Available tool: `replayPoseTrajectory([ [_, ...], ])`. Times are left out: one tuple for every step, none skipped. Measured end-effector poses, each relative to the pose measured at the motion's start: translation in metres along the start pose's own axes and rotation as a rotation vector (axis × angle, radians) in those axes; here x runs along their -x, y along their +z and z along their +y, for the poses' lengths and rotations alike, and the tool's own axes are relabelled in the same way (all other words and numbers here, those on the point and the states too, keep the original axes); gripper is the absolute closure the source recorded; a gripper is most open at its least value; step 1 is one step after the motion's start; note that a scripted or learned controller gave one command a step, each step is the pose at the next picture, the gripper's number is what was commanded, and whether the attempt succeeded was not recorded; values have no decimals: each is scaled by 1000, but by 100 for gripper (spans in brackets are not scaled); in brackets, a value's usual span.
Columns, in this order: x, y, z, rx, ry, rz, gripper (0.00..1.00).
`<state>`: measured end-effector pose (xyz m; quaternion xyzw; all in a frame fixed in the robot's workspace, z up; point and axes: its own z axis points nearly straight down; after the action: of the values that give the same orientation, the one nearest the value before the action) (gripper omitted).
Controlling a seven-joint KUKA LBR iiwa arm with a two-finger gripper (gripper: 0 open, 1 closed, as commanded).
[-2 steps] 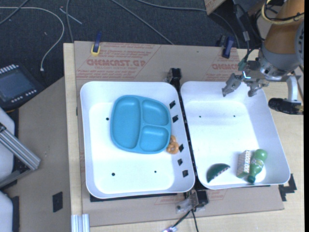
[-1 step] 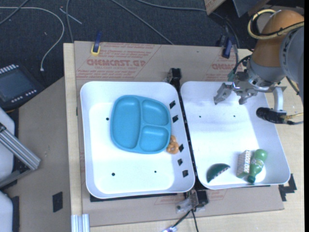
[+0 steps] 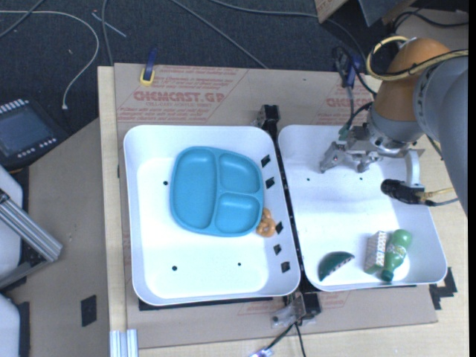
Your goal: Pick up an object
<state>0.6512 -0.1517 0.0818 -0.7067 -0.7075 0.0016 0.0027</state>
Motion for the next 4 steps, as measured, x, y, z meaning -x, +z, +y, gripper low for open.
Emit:
replayPoseTrajectory([
  [0, -15, 2, 8, 0, -1, 100],
  [-6, -62, 1, 11, 0, -2, 100],
  [2, -112, 6, 12, 1, -3, 100],
  [0, -158, 3, 13, 0, -3, 100],
])
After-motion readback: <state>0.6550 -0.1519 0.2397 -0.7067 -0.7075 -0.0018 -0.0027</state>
